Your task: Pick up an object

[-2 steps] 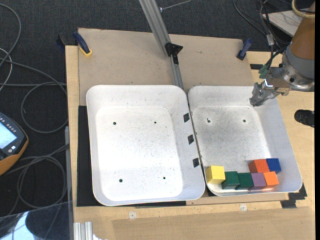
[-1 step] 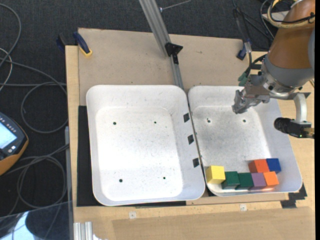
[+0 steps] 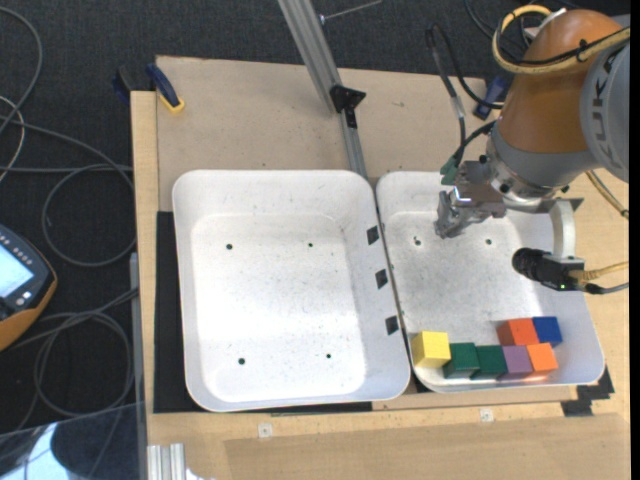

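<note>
Camera view: your grey arm's two-finger gripper (image 3: 452,218) hangs over the upper part of the right shallow white bin (image 3: 440,278); you cannot tell its state from here. The blocks sit along that bin's near edge, well apart from it: yellow cube (image 3: 432,346), two green cubes (image 3: 476,359), purple (image 3: 518,359), orange (image 3: 541,356), red (image 3: 522,331), blue (image 3: 547,329). Left white bin (image 3: 200,268) adjoins.
</note>
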### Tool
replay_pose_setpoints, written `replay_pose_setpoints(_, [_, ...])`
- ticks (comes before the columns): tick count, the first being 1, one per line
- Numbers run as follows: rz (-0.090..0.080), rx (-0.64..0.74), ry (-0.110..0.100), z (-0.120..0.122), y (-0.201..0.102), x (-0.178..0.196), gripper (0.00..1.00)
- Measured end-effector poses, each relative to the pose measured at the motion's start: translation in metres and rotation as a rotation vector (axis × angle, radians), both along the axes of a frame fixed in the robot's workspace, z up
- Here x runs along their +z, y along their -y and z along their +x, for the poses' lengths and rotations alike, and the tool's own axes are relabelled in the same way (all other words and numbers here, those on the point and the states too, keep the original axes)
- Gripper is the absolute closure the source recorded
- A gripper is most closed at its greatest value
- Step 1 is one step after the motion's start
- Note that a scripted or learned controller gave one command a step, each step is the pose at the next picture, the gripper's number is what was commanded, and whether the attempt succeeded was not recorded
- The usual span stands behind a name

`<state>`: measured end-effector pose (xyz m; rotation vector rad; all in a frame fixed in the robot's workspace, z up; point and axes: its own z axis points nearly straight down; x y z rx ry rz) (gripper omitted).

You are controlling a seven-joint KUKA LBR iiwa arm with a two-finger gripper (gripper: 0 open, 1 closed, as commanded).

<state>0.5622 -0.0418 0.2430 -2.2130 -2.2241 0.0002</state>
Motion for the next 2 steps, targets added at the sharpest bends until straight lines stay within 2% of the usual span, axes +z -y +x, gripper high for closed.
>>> replay_pose_setpoints(1, [0.001,0.001,0.001,-0.013,-0.049,0.009,1.0])
replay_pose_setpoints(2, [0.001,0.001,-0.001,-0.038,-0.096,0.009,1.0])
